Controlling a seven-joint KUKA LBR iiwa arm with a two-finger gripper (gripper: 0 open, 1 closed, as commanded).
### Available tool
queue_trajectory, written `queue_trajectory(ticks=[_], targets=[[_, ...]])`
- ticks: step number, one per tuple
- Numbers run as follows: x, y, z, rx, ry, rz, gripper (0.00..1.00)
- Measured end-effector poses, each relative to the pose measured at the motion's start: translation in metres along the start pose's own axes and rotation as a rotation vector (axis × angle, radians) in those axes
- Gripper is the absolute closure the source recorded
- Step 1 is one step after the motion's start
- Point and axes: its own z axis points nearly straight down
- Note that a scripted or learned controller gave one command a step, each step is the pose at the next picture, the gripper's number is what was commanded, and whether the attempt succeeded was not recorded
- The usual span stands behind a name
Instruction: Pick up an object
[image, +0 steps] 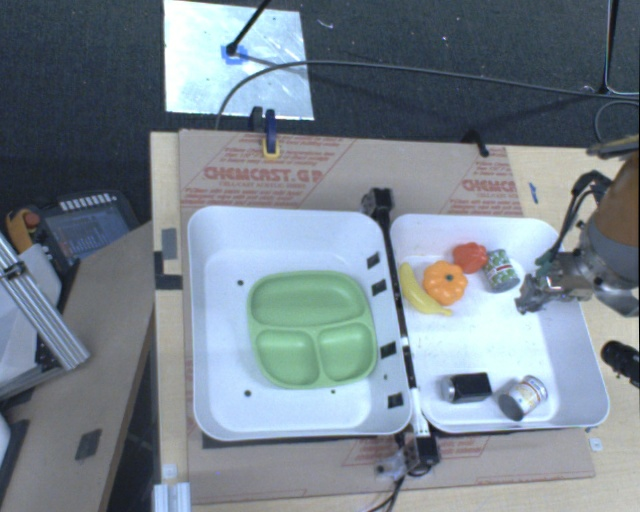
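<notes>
The right bin (560, 345) holds several objects. A yellow banana (413, 290), an orange pumpkin-like toy (446, 283), a red toy (470, 256) and a small green-labelled can (500, 270) cluster at its far left. A black box (467, 387) and a silver can (523, 396) lie near its front edge. My gripper (528, 297) hangs over the right side of this bin, just right of the green can and slightly nearer the front. I see nothing held in it.
The left bin (215, 300) holds a green divided plate (310, 328). A black divider with clips (392, 300) runs between the bins. Cables cross the dark floor behind the bench. A teach pendant (85, 228) sits at the left.
</notes>
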Motion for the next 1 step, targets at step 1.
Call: queue_trajectory(ticks=[1], targets=[[-0.0006,0.0021,-0.054,0.0,0.0,-0.001,1.0]])
